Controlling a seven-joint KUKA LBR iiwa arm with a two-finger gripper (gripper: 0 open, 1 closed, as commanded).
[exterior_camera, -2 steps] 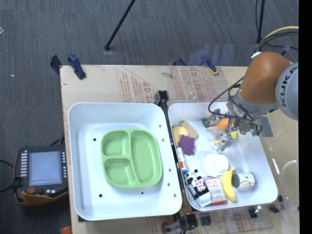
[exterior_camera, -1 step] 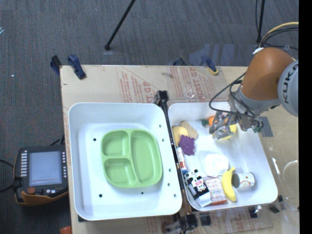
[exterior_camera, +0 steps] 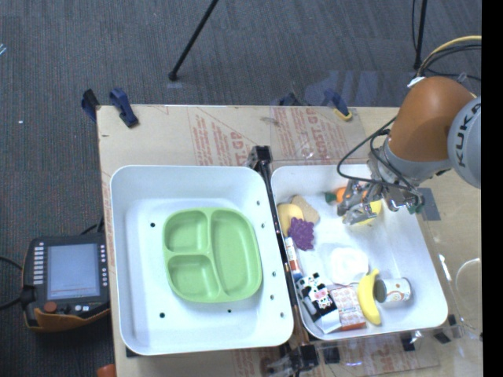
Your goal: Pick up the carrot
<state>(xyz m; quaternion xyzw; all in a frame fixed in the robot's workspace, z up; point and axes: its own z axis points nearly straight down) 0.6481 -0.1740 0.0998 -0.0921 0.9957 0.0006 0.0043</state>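
Camera view is showing the gripper [exterior_camera: 363,209] being held low in the right bin [exterior_camera: 424,285], just beside the carrot [exterior_camera: 343,195] near its far wall, whose grasp is being judged undone, gripper state untellable.

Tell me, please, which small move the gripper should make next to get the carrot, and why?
Probably a short shift toward the bin's upper left, then down. The gripper hangs over the right bin, and the carrot shows as an orange bit just beside it, not between its fingers, so it likely needs centring first.
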